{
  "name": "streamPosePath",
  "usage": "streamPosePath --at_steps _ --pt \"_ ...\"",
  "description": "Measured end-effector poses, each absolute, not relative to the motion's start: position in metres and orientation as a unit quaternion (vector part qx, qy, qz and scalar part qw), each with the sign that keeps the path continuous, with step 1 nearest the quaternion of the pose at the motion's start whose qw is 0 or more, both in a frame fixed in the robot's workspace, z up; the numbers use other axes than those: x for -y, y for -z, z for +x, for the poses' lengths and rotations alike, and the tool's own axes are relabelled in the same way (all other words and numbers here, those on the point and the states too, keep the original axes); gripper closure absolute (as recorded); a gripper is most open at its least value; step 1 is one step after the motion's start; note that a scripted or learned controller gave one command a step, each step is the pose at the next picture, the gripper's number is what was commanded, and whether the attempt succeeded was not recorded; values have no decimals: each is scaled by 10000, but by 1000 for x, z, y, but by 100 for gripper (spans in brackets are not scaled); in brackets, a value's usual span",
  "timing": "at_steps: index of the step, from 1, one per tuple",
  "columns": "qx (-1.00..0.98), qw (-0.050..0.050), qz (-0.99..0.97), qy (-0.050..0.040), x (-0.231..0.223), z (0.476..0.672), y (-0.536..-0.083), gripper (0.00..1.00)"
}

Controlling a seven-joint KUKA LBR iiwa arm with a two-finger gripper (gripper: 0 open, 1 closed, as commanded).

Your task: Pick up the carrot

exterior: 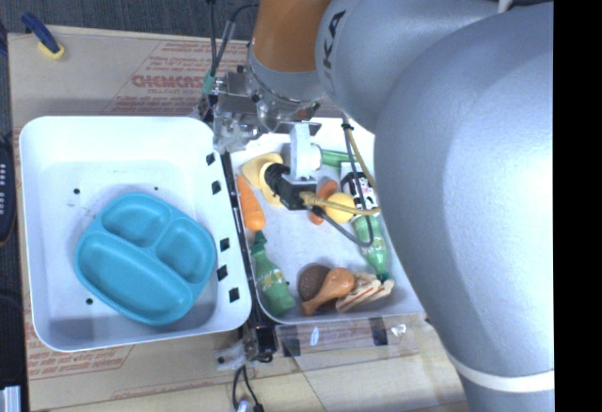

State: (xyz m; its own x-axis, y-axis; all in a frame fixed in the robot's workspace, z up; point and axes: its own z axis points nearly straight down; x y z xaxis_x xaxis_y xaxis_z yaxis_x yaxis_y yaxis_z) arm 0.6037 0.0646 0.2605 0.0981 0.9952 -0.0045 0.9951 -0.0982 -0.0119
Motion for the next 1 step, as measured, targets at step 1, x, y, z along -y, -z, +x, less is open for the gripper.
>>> streamPosePath --at_steps 1 --pt "5825 33 -8128 -55 -147 579 -225 100"
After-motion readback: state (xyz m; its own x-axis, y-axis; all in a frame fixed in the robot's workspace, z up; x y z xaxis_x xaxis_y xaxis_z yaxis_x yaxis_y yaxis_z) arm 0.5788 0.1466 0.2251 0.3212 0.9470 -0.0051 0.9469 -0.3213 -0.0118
